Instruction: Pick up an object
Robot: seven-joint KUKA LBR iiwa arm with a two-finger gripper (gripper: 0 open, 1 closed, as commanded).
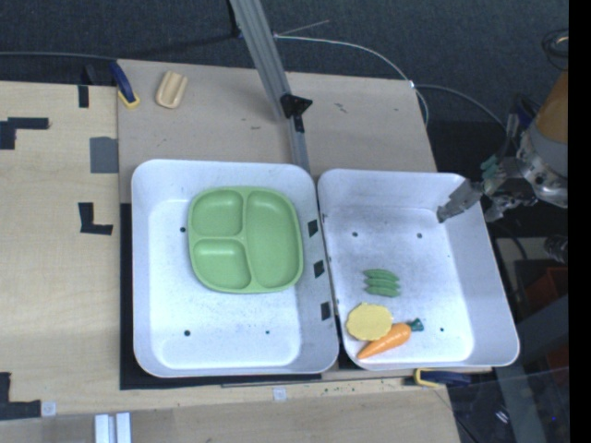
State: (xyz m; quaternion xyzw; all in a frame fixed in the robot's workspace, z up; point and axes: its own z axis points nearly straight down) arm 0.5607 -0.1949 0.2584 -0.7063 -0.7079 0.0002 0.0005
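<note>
In the right bin (462,275) lie three small toy foods near its front: a green pea pod (381,282), a yellow round slice (369,321) and an orange carrot (386,339) touching the slice. My gripper (476,201) hangs over the right bin's far right corner, well away from the foods, with nothing seen in it. The grey wrist with its orange band (554,118) comes in from the right edge.
A green divided plate (247,239) lies in the left bin (157,275). A slanted metal pole (268,53) rises behind the bins. A tan block (171,89) and a blue and yellow clip (125,84) lie on the bench at the back left.
</note>
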